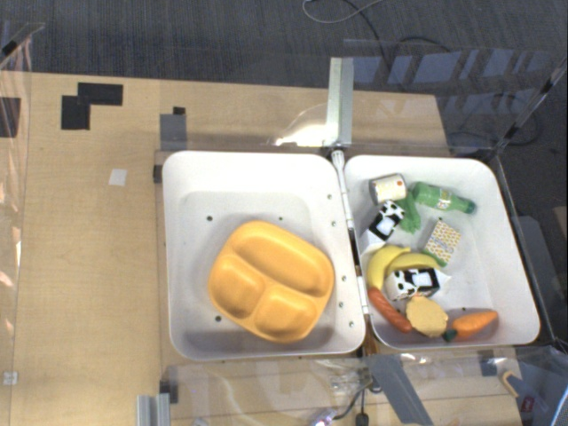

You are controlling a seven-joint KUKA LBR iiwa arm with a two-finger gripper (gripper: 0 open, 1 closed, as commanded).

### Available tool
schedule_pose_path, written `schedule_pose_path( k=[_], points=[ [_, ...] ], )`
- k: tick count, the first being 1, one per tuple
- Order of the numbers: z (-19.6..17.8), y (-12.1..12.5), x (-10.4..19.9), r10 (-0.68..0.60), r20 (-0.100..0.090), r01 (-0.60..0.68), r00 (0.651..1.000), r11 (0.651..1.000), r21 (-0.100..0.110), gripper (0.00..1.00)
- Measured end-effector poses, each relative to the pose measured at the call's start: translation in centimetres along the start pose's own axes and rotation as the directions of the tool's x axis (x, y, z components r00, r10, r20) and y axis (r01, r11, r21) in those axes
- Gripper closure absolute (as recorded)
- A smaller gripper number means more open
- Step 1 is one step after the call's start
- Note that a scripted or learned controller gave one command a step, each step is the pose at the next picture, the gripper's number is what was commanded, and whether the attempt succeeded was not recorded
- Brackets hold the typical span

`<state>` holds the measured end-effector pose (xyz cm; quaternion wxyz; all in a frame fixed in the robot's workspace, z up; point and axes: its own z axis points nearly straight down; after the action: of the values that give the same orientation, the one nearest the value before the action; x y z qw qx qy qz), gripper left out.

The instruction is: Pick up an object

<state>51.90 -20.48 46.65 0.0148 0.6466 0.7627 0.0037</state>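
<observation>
Bench: a pale wooden top on which two shallow white bins are set side by side, touching along a central divider.
Left bin: a yellow divided tray is seen lying in it, slightly toward the near right corner, three compartments facing up.
Right bin: a cluster of small objects is gathered along its left and near sides.
Far group: a small white cylinder lies beside a green bottle; a black-and-white patterned toy is placed just below them.
Middle: a flat patterned packet lies tilted near a banana; a second black-and-white toy rests against the banana.
Near edge: a red pepper, a tan round cookie and an orange carrot are lined up, touching or nearly so.
Fingers: their state cannot be told.
</observation>
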Motion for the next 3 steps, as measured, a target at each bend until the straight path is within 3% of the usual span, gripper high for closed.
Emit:
schedule_pose_path(
  k=[1, 2, 3],
  points=[
    [-1.2, 0.2, 0.0, -0.006, 0.005, 0.006, 1.0, 1.0, -0.006, 1.0],
    [3.1, 1.6, -0.3, -0.11, -0.016, 0.111, 0.994, 0.994, 0.018, 1.0],
    [1.9, 1.9, -0.3, -0.117, -0.011, 0.117, 0.993, 0.993, 0.012, 1.0]
  ],
)
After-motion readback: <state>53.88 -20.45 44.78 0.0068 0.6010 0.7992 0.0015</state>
